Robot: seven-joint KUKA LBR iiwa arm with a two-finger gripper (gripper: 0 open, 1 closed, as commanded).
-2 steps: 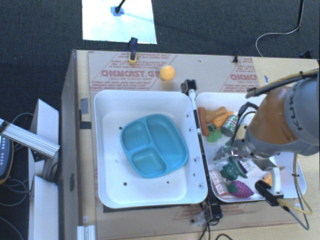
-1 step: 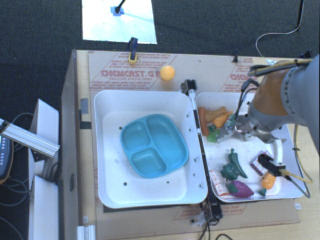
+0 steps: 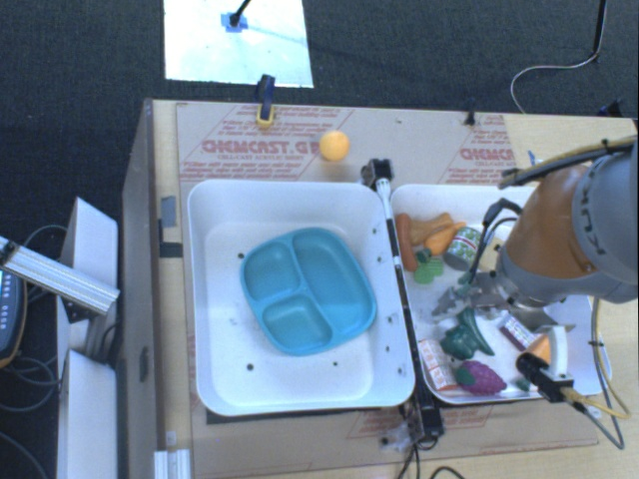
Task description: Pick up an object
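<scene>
Over the right bin (image 3: 423, 204) the arm (image 3: 559, 233) hangs low, its gripper (image 3: 467, 299) right above the dark green toy (image 3: 463, 341). How the gripper is set, I can't tell; it's a grey blur from up here. Beside that green toy lies a purple bunch of grapes (image 3: 481, 376), toward the bin's near edge; carrots (image 3: 431, 234) and a small can (image 3: 460, 246) sit at the far end. Looks like the approach step. Next call: drop straight down, close on the green toy, lift clear.
</scene>
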